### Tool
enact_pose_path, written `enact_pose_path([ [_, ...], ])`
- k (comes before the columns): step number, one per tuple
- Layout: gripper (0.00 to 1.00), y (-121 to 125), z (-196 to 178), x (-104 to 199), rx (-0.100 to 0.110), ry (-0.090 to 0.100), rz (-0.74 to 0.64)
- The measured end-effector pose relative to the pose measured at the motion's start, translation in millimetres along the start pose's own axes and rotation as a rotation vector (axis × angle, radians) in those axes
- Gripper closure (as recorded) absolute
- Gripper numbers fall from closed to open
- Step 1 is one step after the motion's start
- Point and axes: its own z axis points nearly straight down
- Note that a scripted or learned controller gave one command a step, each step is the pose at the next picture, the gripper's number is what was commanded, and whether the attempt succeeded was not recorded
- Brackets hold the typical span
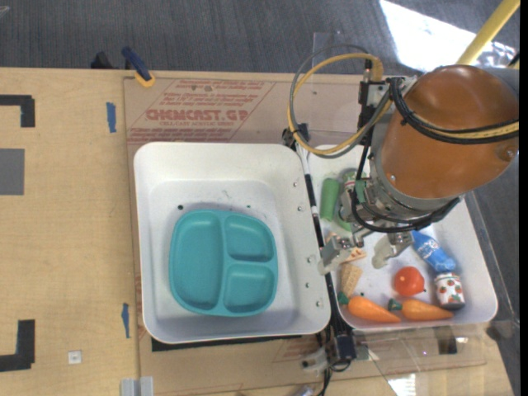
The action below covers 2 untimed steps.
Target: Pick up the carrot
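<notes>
Two orange carrots lie along the front wall of the right bin (485, 304): one carrot (372, 309) at the front left and a second carrot (426, 309) just to its right, green ends meeting between them. My gripper (360, 252) hangs under the orange wrist, over the left half of that bin and a short way behind the left carrot. Its two fingers (385, 252) are spread apart and it stands open, with nothing between them.
In the right bin there are also a red tomato (408, 281), a blue bottle (433, 252), a small red-and-white can (450, 289), a green item (330, 198) and a tan cone-like piece (351, 279). The left bin (157, 172) holds a teal divided plate (222, 261).
</notes>
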Motion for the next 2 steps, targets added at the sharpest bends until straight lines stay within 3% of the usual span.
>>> enact_pose_path([
  [1, 1.00, -2.0, -10.8, -1.6, 0.007, -0.007, 0.010],
  [2, 0.00, -1.8, -10.4, -1.5, 0.005, -0.007, 0.010],
])
